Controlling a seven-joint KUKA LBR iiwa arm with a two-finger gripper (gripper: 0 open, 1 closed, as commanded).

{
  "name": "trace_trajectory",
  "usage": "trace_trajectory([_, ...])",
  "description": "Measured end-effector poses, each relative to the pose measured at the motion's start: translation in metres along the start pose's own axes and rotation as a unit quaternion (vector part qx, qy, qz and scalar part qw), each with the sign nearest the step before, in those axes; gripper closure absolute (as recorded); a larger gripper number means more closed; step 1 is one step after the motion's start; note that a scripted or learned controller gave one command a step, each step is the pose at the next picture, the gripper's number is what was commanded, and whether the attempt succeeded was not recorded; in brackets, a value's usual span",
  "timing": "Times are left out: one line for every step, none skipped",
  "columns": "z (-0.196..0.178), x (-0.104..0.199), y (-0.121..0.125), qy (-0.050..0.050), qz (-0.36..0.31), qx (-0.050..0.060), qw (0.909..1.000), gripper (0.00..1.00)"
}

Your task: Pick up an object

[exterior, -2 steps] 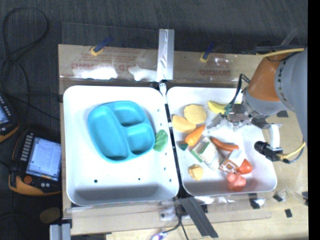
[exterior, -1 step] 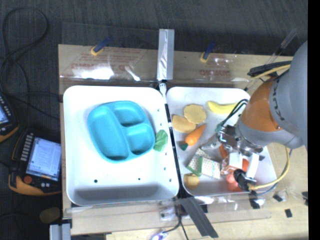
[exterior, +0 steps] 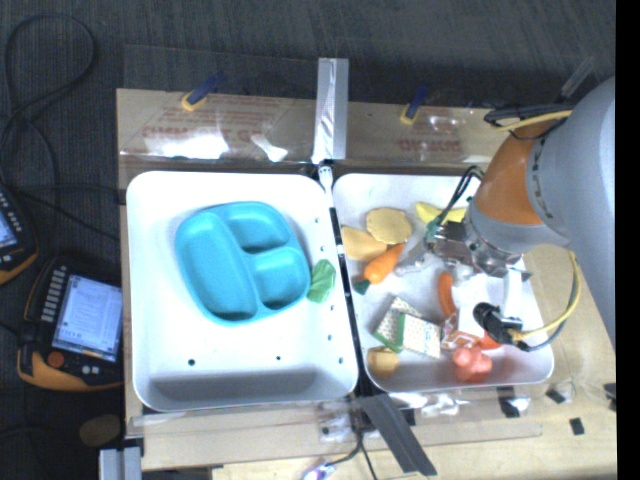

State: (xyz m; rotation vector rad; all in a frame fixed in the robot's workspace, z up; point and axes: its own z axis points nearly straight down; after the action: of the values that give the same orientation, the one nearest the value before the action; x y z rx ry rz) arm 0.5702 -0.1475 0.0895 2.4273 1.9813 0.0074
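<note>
Small toy foods [exterior: 388, 262] lie jumbled in the right bin [exterior: 540, 368]

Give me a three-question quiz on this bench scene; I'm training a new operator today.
1. True or false: the blue divided tray lies in the left bin.
2. Which bin is the arm reaching over: A) left, B) right?
3. What colour is the small piece resting against the left bin's wall next to the divider?

Key: 1 true; 2 B; 3 green.
</note>
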Motion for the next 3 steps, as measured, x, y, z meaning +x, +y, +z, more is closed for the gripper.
trace_trajectory([-0.01, 0.0, 0.001, -0.001, 0.0, 0.0, 1.0, 1.0])
trace_trajectory([-0.01, 0.0, 0.001, -0.001, 0.0, 0.0, 1.0, 0.0])
trace_trajectory([0.0, 0.008, 0.021, -0.002, -0.172, 0.0, 0.9851, 0.0])
